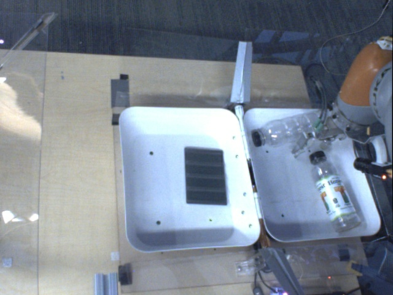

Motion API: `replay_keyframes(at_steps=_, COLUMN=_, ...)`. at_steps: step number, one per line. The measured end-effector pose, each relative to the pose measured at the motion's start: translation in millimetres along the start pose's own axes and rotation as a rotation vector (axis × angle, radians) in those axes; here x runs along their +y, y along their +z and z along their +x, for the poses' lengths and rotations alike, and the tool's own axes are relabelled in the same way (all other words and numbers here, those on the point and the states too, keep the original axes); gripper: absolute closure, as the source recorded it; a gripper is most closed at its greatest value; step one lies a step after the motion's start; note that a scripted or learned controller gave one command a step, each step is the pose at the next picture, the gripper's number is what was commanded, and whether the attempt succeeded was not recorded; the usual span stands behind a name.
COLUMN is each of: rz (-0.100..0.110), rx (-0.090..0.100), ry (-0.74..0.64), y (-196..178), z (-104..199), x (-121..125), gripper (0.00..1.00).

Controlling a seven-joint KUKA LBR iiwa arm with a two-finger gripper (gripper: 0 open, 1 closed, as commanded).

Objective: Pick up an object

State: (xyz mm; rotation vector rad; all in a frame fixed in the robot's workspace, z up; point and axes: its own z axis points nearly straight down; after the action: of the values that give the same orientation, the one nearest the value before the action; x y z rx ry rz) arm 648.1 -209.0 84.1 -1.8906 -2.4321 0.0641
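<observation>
The camera view looks down on the bench (67, 165), and I take the right bin (288, 214) as the landmark for all places. Nearest to the camera, inside this bin by its near right corner, a clear bottle with an orange and white label (334, 192) lies on its side, its dark cap pointing to the far side. Just to the left of the right bin, touching it along one edge, is the left bin (153, 165), which holds a dark ribbed rectangle (205, 175) in its middle. Farther away, in the far part of the right bin, a second clear bottle (282, 131) lies across the floor with its dark cap toward the left wall. The gripper (319, 134) is over the far right part of the same bin, just beside this second bottle. Behind the gap between the two bins, a grey upright post (241, 72) stands on the bench.
</observation>
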Motion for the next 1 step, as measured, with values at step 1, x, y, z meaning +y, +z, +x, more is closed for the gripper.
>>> replay_keyframes(at_steps=1, rz=-0.070, rx=-0.026, ry=-0.044, y=-1.4, z=6.7, x=-21.0, gripper=0.00)
